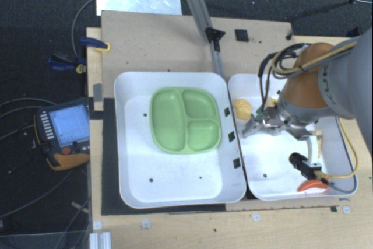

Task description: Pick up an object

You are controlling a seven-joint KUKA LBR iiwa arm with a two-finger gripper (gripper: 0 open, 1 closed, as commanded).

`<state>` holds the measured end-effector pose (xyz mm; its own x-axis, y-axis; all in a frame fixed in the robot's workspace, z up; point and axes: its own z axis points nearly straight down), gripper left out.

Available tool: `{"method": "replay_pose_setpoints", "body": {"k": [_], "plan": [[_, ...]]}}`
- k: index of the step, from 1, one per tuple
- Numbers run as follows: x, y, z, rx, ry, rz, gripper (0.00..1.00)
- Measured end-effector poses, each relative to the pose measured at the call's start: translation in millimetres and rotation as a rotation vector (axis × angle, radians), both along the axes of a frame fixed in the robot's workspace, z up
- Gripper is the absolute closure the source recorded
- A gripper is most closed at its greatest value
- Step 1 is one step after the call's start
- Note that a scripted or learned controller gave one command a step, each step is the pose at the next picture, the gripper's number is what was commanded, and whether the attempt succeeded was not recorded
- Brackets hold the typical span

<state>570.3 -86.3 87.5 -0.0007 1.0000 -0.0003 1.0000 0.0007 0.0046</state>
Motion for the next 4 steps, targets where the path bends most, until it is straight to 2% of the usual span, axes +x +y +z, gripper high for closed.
{"method": "replay_pose_setpoints", "body": {"k": [1,2,3,4], "plan": [[2,1,13,0.002,-0.007,0.001,1.00],[-1,3,57,0.000,0.000,0.003,1.00],[4,1,121,-0.001,-0.004,0.004,1.00],[4,-1,165,-0.001,-0.002,0.004,1.00]]}}
